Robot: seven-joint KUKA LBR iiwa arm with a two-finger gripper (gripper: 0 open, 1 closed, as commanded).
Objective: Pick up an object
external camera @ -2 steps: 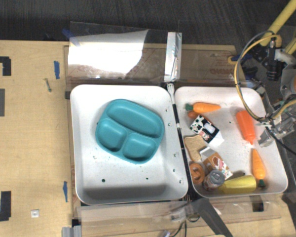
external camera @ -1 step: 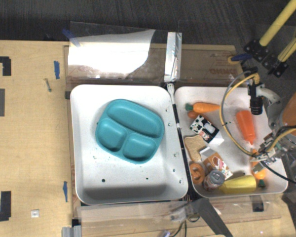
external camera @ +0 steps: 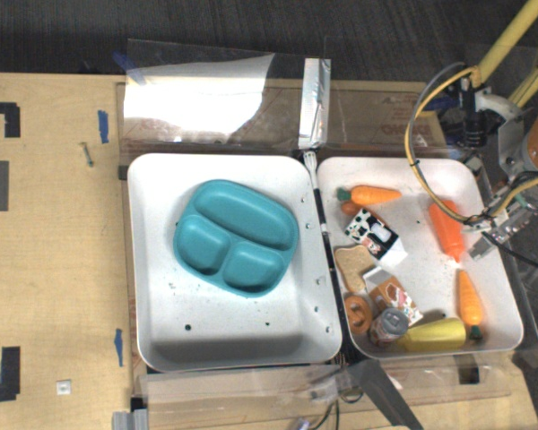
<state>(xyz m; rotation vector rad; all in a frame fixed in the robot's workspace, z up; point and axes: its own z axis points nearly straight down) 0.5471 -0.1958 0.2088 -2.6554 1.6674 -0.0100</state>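
- My gripper (external camera: pixel 484 231) sits at the three o'clock rim of the right-hand shallow white bin (external camera: pixel 498 280), up among the cables; whether it is released or clenched I cannot tell, the view is too cluttered there.
- Nothing is visibly between my jaws, so I judge the pick not yet made.
- Candidates lie loose in that bin: a long orange plastic carrot (external camera: pixel 447 229) just beside me, towards nine o'clock, looks the easiest reach.
- A second orange carrot with a green tip (external camera: pixel 371 195) rests at eleven o'clock, near the dividing wall.
- A smaller orange carrot (external camera: pixel 470 298) lies along the five o'clock side, above a yellow banana-shaped toy (external camera: pixel 435 333) at six o'clock.
- A black-and-white cow-patterned carton (external camera: pixel 371 232) and a tan bread-slice toy (external camera: pixel 353 265) crowd the nine o'clock side; tight packing there would make a clean grasp harder.
- The left-hand white bin (external camera: pixel 152 240) carries a teal three-compartment plastic plate (external camera: pixel 237 236) at its centre, flat and wide, a poor fit for two fingers.
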